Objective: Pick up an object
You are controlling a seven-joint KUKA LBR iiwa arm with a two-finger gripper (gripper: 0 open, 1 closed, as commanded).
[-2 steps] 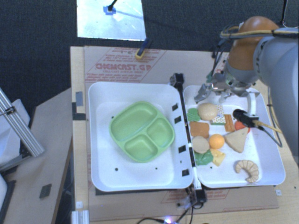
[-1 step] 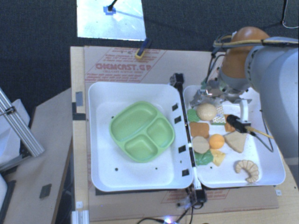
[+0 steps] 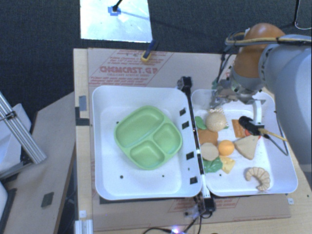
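My gripper point(image 3: 216, 103) hangs over the back of the right bin point(image 3: 287, 179), just behind a pale round bun point(image 3: 216, 121). Nothing shows between it and the bun. In front of the bun lie an orange-brown piece point(image 3: 208, 136), a beige round piece point(image 3: 209, 151) and an orange ball point(image 3: 225, 147). A tan wedge point(image 3: 246, 147) sits to the right of the ball, and a croissant point(image 3: 258, 177) lies near the front right. A green leaf point(image 3: 212, 166) and a yellow cheese piece point(image 3: 227, 165) lie at the front, by the divider.
The left bin point(image 3: 105, 179) holds a green divided plate point(image 3: 147, 137). A black clip strip point(image 3: 191, 135) runs between the two bins. An orange cracker point(image 3: 239, 129) lies near the right bin's middle. The grey arm point(image 3: 287, 72) fills the upper right.
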